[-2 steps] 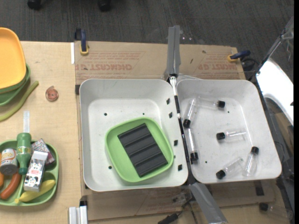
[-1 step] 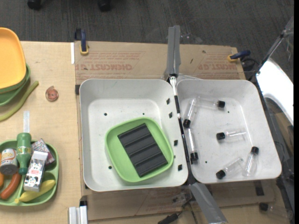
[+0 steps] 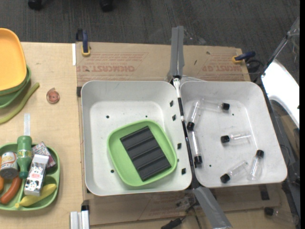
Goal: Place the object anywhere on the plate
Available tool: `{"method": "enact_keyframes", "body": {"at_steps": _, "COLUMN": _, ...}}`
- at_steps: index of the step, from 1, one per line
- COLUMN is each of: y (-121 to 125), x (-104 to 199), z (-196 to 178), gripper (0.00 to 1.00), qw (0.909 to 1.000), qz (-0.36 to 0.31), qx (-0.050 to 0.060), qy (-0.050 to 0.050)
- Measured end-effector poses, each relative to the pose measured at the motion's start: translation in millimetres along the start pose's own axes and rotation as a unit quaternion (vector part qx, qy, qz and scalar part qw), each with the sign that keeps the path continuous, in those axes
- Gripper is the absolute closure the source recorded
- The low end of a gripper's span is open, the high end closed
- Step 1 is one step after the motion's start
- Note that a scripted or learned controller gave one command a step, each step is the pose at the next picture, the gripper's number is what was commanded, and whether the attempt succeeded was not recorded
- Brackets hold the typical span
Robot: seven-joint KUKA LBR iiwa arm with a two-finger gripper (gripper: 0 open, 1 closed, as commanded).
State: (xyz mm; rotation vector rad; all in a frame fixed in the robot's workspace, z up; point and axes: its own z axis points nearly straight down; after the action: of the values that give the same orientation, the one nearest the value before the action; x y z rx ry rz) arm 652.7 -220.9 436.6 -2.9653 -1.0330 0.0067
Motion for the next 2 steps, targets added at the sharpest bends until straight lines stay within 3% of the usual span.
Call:
{"method": "enact_keyframes", "body": {"at_steps": 1, "y": -4, "x": 4, "z": -3, "gripper": 0.00, "qw": 0.9995, "qz": -0.031, "qx": 0.000, "qy": 0.000}}
{"method": "enact_keyframes", "body": {"at_steps": 2, "y": -7, "x": 7, "z": 17, "gripper": 0.00, "qw": 0.9968, "qz": -0.081, "qx": 0.000, "qy": 0.000}}
